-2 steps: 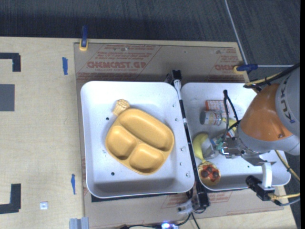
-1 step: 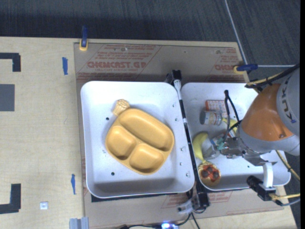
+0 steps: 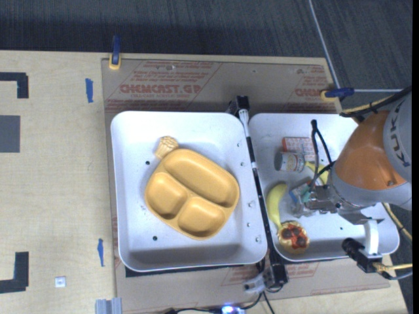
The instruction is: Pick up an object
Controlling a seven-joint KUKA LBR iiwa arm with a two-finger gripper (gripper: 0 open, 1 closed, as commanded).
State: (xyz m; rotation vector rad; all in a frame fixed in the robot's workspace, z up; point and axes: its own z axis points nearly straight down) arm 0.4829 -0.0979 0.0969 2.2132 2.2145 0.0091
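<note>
We see the arm (image 3: pixel 370 156) reaching into the right bin (image 3: pixel 386 237), with the end effector (image 3: pixel 308 198) low among the items there. We cannot tell what state the end effector is in, and nothing can be confirmed as held.

Candidate objects, all in the right bin: a yellow banana (image 3: pixel 276 203) along the left wall, a small can with a red-and-white label (image 3: pixel 294 154) toward the back, and a round red-and-yellow item (image 3: pixel 292 235) at the front left. The left bin (image 3: pixel 131 195) holds a yellow compartment tray (image 3: pixel 190 191) with a small tan piece (image 3: pixel 166 145) touching its upper left edge.

Risks, in our judgement:
- The end effector sits just beside the banana and near the round item, so a close here may catch two things at once or only graze one.
- The banana is curved and lies near the bin wall; it may roll or slip out on lift.
- The can looks tipped on its side and may roll if nudged by the wrist.
- A black cable (image 3: pixel 319 146) hangs near the can and could snag.

Hard to make out: the tip is a blur of grey and clear parts. The wrist covers the middle of the right bin, so anything beneath it is unknown to us. The round item's identity is unclear.
</note>
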